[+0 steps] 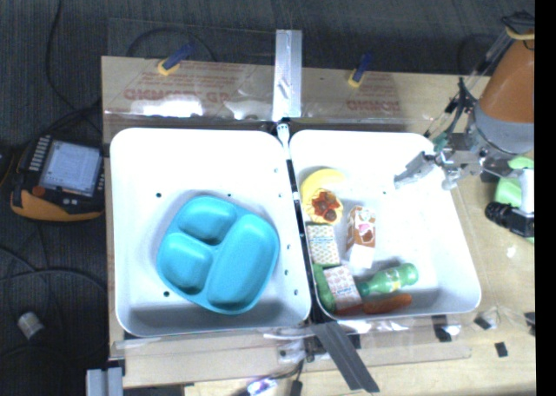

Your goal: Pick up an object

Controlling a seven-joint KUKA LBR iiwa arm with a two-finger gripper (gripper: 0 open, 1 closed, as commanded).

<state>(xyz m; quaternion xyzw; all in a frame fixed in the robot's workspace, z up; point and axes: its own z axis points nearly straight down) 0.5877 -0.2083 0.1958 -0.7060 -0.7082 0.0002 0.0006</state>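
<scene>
Left bin (130, 212): it is holding a single blue divided plate (219, 253), which is lying flat near the middle, tilted toward the near right corner.
Right bin (452, 238): its contents are crowding along the left wall, beside the divider between the two bins.
Yellow item (320, 179): a rounded yellow piece is sitting at the far end of the cluster, partly under a red patterned packet (327, 205).
Small carton (361, 229): a white box with a red picture is lying just right of the red packet.
Checked packets (323, 244): two small patterned packets are lying in a row below the red packet, the nearer one touching the bottle.
Green bottle (388, 280): it is lying on its side at the near edge, with an orange-red stick (384, 303) just beside it.
Gripper (417, 173): it is hanging over the far right part of the right bin, well apart from the cluster; whether the fingers are spread or pressed together, I cannot tell.
</scene>
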